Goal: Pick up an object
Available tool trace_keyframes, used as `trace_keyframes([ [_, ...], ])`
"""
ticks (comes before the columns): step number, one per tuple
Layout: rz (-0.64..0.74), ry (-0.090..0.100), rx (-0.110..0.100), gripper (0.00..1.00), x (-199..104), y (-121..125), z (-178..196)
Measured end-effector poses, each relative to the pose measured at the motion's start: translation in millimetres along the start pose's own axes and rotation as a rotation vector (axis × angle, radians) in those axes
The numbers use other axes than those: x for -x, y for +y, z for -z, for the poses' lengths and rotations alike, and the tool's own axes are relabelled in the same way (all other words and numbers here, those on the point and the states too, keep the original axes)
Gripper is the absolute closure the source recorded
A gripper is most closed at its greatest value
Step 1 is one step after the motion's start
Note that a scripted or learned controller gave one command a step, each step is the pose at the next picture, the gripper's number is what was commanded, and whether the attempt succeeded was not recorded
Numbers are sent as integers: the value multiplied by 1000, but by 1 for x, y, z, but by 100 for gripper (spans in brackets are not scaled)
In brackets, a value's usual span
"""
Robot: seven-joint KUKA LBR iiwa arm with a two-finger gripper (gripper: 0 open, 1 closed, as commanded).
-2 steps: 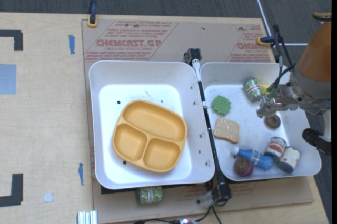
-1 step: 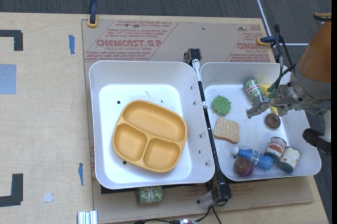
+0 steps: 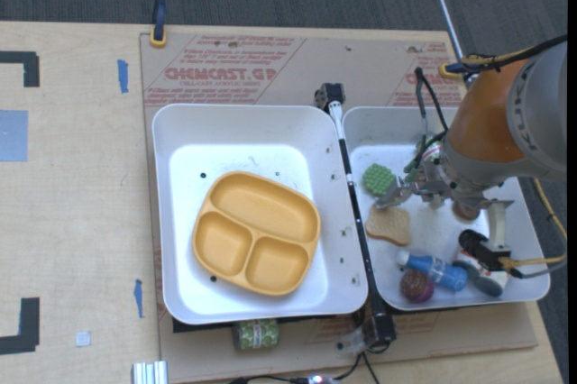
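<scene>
My gripper (image 3: 403,191) hangs low over the right bin (image 3: 532,283), near its left-middle part. Its tip lies between a green bumpy object (image 3: 378,178) and a slice of toast (image 3: 389,227), close to both. Whether it touches either one I cannot tell. At the bin's front lie a blue bottle-shaped object (image 3: 437,272) and a dark red ball (image 3: 416,286). The grey arm with its orange band (image 3: 482,116) hides the bin's back right part.
The left bin (image 3: 171,139) holds a yellow three-compartment plate (image 3: 257,232). A ridge with a black clamp (image 3: 331,94) divides the two bins. A small green can (image 3: 257,334) lies on the bench in front of the left bin.
</scene>
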State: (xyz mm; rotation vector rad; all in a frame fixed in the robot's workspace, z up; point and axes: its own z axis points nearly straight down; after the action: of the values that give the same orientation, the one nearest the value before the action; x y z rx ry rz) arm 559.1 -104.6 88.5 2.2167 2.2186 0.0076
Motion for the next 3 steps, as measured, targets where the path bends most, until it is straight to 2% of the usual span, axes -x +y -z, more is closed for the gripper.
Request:
trace_keyframes([
  [3,-3,-2,6,0,-11,-32,1],
])
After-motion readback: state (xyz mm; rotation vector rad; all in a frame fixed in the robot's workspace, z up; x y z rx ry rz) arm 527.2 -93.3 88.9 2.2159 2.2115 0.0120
